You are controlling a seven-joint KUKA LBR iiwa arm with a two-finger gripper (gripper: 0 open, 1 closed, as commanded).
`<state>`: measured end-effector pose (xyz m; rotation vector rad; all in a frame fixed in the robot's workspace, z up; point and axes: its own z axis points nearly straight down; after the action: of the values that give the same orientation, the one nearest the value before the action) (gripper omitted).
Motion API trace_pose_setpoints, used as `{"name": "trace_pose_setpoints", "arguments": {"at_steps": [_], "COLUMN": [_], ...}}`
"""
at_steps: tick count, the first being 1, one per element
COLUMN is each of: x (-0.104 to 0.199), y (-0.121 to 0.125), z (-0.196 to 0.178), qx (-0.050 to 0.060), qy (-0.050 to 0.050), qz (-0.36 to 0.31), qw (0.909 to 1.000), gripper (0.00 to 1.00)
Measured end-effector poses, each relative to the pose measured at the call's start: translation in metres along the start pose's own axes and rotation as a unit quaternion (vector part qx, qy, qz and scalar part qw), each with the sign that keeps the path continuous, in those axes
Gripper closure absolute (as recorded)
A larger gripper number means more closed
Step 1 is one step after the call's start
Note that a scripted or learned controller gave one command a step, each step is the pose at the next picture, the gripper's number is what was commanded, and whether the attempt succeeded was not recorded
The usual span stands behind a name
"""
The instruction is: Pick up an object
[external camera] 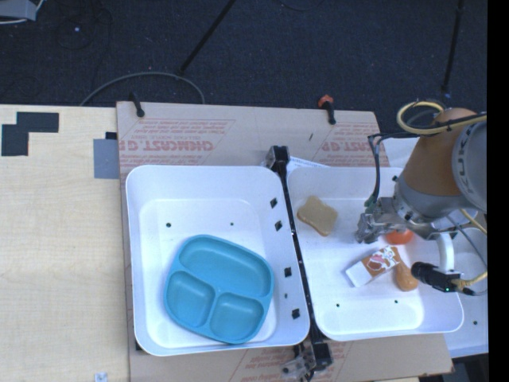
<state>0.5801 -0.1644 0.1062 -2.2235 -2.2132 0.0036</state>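
In the right bin (374, 313) lie a tan sponge-like piece (317, 215), a small white and orange packet (374, 265), an orange-brown lump (406, 278) and an orange thing (398, 235) partly hidden under the arm. My gripper (371, 228) hangs low over the right bin, just above the packet and right of the tan piece. The view from above hides how its fingers stand. I see nothing lifted in them.
The left bin (151, 197) holds a blue divided tray (218, 287). A black divider (288, 245) with clips runs between the bins. Cables and a yellow hose (417, 114) trail by the arm at the right.
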Motion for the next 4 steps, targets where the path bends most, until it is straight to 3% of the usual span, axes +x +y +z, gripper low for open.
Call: {"name": "trace_pose_setpoints", "arguments": {"at_steps": [3,4], "x": [0.001,0.054], "y": [0.004,-0.008], "z": [-0.156,-0.151], "qx": [-0.004,-0.001], "qy": [-0.001,0.001], "qz": [-0.003,-0.004], "qw": [1.0000,1.0000], "gripper": [1.00,1.00]}}
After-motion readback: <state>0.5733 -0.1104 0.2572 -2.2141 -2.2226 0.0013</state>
